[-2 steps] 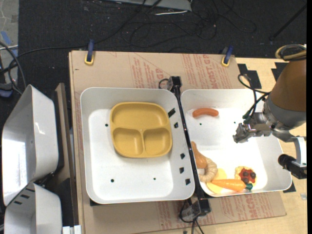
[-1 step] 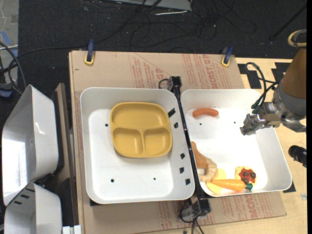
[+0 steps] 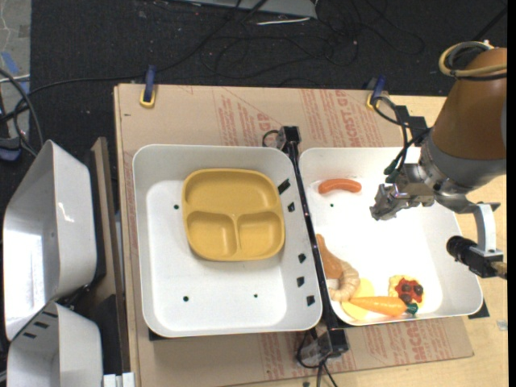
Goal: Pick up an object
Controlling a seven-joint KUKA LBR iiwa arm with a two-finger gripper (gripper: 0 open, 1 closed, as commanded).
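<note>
The right bin (image 3: 451, 256) holds several toy foods. An orange-red sausage (image 3: 339, 186) lies near its back left corner. A croissant-like pastry (image 3: 334, 267), an orange carrot (image 3: 379, 304) and a small pizza slice with red and green toppings (image 3: 406, 289) lie along its front. My gripper (image 3: 385, 206) hangs over the middle of the right bin, to the right of the sausage and a little in front of it, with nothing visible in it. The grey arm with its orange band (image 3: 476, 95) reaches in from the right.
The left bin (image 3: 161, 297) holds a yellow divided plate (image 3: 234, 214). Black clips run along the divider (image 3: 305, 240) between the bins. Another white bin (image 3: 44, 232) stands off the bench at the left. Cables lie on the dark floor behind.
</note>
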